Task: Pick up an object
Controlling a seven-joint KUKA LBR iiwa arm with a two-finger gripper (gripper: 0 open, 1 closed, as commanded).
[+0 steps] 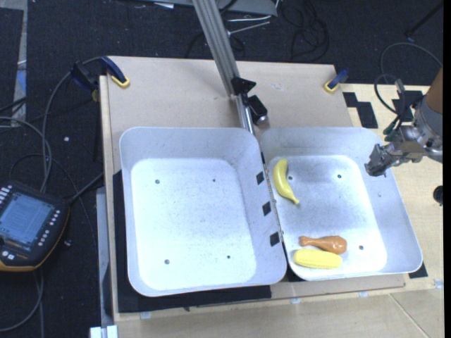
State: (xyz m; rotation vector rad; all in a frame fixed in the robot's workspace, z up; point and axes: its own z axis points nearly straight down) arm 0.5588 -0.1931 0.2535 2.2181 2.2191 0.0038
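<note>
Gripper: the dark two-finger gripper (375,165) sits at the right of the frame, over the upper right rim of the right bin. Whether it is spread or pressed together cannot be told at this size. Nothing is visible in its grasp.
Arm: the grey arm (430,129) enters from the right edge of the frame, slanting down and to the left toward the bin rim.
Right bin: the shallow white plastic bin (394,210) occupies the lower right of the frame.
Banana: the curved yellow toy banana (283,181) lies in the upper left part of the right bin, close to its left wall, well apart from the gripper.
Drumstick: the orange-brown toy chicken drumstick (325,243) lies in the lower part of the right bin.
Corn: the stubby yellow oblong toy, possibly a corn cob (318,259), lies just below the drumstick, touching or nearly touching it.
Left bin: the shallow white plastic bin (141,153) fills the centre left of the frame.
Bench: the pale wooden bench top (176,90) bears both bins.
</note>
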